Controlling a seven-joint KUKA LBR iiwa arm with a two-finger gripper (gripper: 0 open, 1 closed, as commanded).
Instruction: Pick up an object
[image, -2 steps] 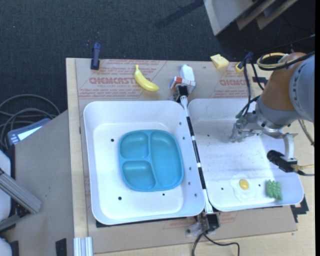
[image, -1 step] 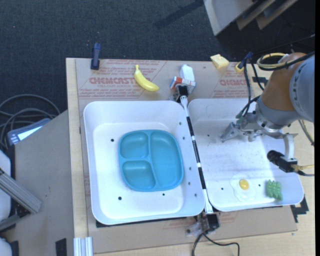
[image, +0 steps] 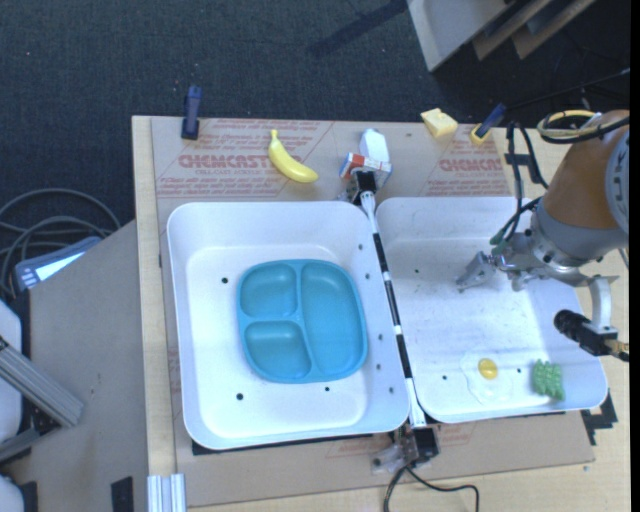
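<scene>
The gripper hovers in the right bin, holding nothing; whether it is apart, I cannot tell. The egg and broccoli lie at lower right; it should descend centred over one.

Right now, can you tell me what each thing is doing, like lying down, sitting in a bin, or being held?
Blue plate: lying flat in the left bin.
Fried egg: lying flat in the right bin, near its front edge.
Green toy: resting in the right bin beside the egg.
Banana: lying on the bench behind the left bin.
Yellow block: resting on the bench behind the right bin.
End effector: over the right bin, holding nothing.
</scene>
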